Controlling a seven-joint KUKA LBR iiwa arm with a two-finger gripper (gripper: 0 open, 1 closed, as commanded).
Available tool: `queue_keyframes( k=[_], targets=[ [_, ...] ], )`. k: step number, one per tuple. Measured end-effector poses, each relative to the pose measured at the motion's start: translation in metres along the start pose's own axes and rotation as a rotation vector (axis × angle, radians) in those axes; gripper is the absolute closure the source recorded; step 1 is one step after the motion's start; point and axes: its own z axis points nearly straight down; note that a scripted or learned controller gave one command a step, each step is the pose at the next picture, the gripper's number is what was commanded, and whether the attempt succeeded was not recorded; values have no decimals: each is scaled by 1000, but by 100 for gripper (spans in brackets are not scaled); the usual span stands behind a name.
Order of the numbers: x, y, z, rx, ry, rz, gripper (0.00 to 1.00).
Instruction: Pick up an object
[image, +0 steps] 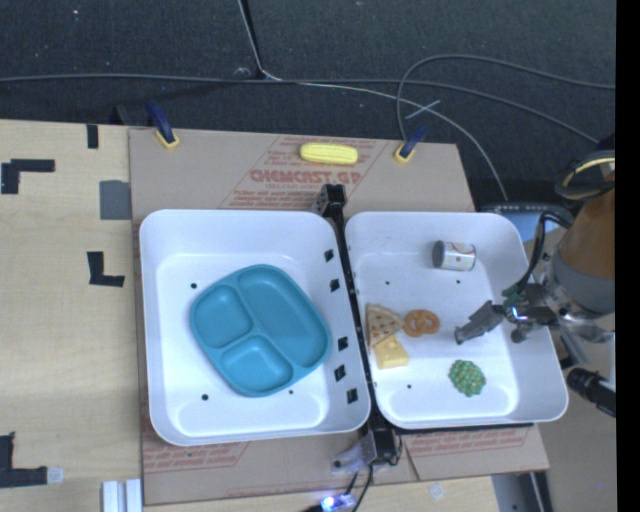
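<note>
Two shallow white bins sit side by side on a cardboard sheet (290, 180) over the bench.

Left bin (165, 240): holds a blue divided plate (259, 329) with three compartments, lying flat near the bin's centre.

Right bin (500, 235): five small items.
- A small can-like cylinder (454, 256), lying on its side, near the far edge, toward the right corner.
- A pretzel-shaped piece (421, 322), brown, about mid-bin.
- A tan cracker-like wedge (381, 322), just beside the pretzel, close to the bin's left wall.
- A yellow cheese-like block (391, 352), touching or nearly touching the wedge's near side.
- A green, bumpy cluster (466, 377) toward the near edge, right of centre, apart from the rest.

Gripper (474, 329): reaches in over the right bin's right edge, its dark finger angled toward mid-bin, between the pretzel and the green cluster. It is near both, touching neither as far as can be seen. Nothing sits between the fingers. Whether the jaws are spread or pressed together cannot be told at this angle.

Outside the bins: a yellow corn-like item (328, 154) lies on the cardboard beyond the far edge of the bins. Two blue-and-yellow clamps (163, 128) grip the cardboard's far edge.
</note>
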Motion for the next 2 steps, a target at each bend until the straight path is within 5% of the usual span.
queue_keyframes(
  k=[1,2],
  targets=[
    [0,3,-4,-10,-2,-3,0],
    [-4,3,40,-6,-2,-3,0]
  ],
)
